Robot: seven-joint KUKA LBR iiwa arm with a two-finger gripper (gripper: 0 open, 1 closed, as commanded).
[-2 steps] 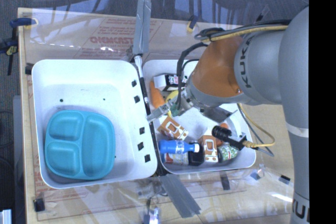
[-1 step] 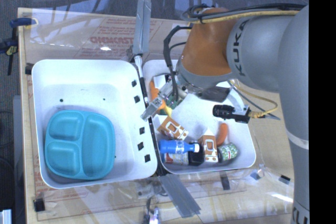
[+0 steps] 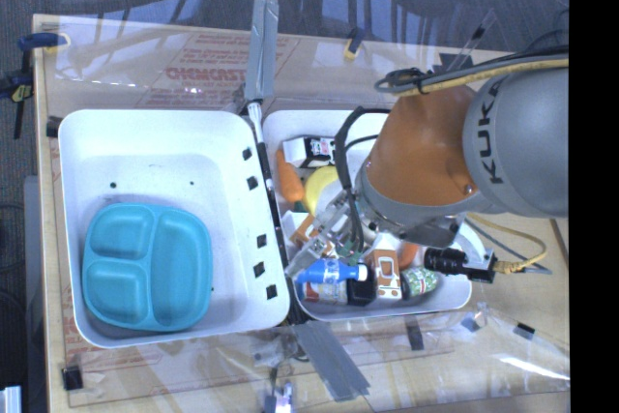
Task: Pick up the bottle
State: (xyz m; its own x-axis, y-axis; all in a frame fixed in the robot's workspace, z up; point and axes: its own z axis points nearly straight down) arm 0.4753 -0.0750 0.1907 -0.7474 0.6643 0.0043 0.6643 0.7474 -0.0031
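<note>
The bottle has a blue label and a black cap. It lies on its side along the front wall of the right bin, cap pointing right. My gripper hangs over the right bin's front left part, just above and behind the bottle, among the clutter. The bottle rests on the bin floor, and nothing shows it lifted. The broad orange and grey wrist hides the bin's middle and right.
Around the gripper lie a yellow round thing, an orange piece, a white printed box, a small orange-white carton and a green can. The left bin holds a teal divided plate.
</note>
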